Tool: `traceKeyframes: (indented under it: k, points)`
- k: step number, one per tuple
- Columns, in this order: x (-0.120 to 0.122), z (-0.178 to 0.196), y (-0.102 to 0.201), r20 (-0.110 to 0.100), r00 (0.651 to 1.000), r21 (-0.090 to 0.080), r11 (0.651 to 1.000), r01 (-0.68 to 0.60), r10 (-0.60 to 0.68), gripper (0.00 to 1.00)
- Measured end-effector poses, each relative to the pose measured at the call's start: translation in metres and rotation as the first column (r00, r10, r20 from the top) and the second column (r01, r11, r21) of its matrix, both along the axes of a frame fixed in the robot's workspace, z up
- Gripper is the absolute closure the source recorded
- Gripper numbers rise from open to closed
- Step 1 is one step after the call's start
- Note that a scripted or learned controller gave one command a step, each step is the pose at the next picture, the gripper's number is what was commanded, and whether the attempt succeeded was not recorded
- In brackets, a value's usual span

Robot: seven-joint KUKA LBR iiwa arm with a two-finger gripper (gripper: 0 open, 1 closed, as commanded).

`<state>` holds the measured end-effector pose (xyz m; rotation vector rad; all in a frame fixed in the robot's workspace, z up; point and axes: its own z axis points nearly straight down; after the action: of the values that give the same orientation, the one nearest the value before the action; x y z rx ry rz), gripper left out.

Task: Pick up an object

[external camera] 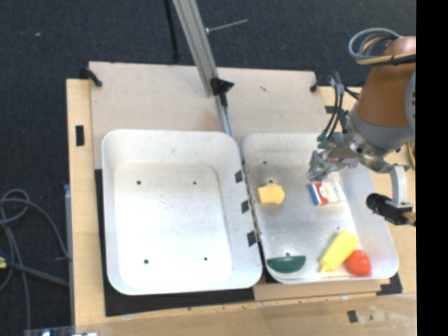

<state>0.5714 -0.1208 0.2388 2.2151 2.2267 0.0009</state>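
Two white bins are seen on the table (pixel 161 96).
Pincer (pixel 323 168) is held over a small box (pixel 326 192); open or closed cannot be told.

Two shallow white bins sit side by side on the bench. The left bin (pixel 175 208) shows bare white floor with a few dark holes. The arm (pixel 381 100), grey with an orange band, reaches in over the right bin (pixel 294 159), and its gripper (pixel 323 166) hangs low near that bin's far right part, just above a small red, white and blue carton (pixel 326 192). A pale yellow lump (pixel 271 194) lies near the bin's left wall. At the near edge rests a dark green piece (pixel 287 262); toward the near right corner a yellow bottle-like thing (pixel 339 250) lies tilted, touching a red ball (pixel 358 262). A slanted metal pole (pixel 199 44) rises behind the bins.
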Motion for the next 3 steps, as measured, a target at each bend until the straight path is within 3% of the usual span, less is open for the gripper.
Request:
traceKeyframes:
  k: [3]
  points:
    - [-0.001, -0.016, 0.147, 0.0, 1.0, 0.001, 1.0, -0.002, 0.002, 1.0]
